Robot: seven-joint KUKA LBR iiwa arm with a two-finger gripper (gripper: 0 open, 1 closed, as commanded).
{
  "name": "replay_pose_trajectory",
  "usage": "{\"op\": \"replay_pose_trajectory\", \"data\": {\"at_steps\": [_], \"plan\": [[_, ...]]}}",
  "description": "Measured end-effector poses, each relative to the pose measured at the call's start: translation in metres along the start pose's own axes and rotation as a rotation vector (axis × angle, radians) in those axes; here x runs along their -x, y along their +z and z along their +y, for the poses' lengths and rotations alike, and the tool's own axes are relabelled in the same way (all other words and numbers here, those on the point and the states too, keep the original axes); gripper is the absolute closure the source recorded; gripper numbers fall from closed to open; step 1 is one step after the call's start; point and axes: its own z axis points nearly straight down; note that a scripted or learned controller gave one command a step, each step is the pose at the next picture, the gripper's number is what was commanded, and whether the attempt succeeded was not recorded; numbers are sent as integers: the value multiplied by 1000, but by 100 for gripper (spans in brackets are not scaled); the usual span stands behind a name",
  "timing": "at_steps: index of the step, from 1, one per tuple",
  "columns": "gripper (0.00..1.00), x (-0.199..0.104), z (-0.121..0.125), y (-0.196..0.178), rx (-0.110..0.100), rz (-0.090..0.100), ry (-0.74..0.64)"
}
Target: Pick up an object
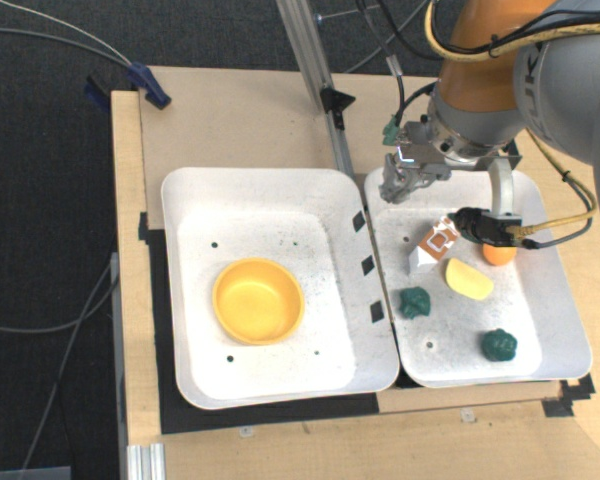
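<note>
The jaws (398, 183) hang empty over the far-left corner of the right bin (555, 353); whether they stand parted or closed I cannot tell. Every candidate lies toward that bin's near side from them: the yellow piece (469, 279), then the white-and-orange block (435, 243), nearest the jaws.

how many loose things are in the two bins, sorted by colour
yellow: 2, the bowl and a wedge
dark green: 2, lumps
orange: 1, a ball
white and orange: 1, a small block
total: 6
</note>
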Motion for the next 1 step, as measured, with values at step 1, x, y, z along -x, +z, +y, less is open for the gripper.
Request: {"op": "replay_pose_trajectory", "data": {"at_steps": [1], "plan": [[100,-48,21,8,-1,-1,1]]}}
